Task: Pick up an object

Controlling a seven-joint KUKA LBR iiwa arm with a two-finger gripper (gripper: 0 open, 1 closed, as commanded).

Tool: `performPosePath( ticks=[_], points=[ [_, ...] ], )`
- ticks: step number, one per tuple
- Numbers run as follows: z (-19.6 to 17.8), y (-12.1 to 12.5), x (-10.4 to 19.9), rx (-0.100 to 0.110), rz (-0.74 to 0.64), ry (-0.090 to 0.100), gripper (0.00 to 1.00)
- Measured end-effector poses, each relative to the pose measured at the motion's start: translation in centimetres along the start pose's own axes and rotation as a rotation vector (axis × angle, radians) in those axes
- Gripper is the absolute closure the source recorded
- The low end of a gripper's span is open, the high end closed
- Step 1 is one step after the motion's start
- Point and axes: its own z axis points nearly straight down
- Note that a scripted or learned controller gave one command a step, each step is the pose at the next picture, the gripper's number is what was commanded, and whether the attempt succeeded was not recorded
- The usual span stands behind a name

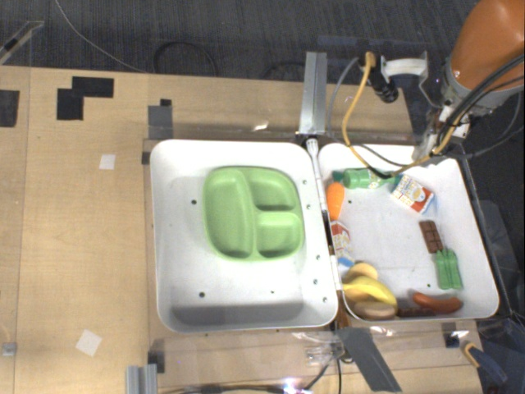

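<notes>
Toys lie scattered in the right bin [480, 245], and any one of them would serve as my pick. My arm [488, 35] hangs above that bin's far right corner, and my pincer [428, 148] sits low by the far rim there; how it stands, wide or narrow, I cannot tell, and I see nothing held in it.

Nearest to me is a small carton [411, 194], lying tilted just inside the far edge. I judge it light and boxy, with flat sides that should take a squeeze across its short width, though thin card may dent. A green bottle [358, 178] lies on its side along the far edge near the divider; round and smooth, it could roll away. A carrot [335, 199] lies just beside the divider, too close to that wall for an easy grip. A brown bar [431, 235] and a green block [448, 269] sit toward the right edge; both look stiff and flat, hard to get under. At the near edge, bananas [367, 286] lie in the near left corner, and a sausage [434, 303] lies along the rim.

The left bin [176, 302] carries a green tray [251, 212], broad and awkward for me.
</notes>
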Motion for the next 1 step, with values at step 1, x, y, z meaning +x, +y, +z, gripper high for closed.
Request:
performPosePath(
  ticks=[1],
  points=[
    [-0.65,0.06,0.02,0.003,0.002,-0.004,1.00]
  ],
)
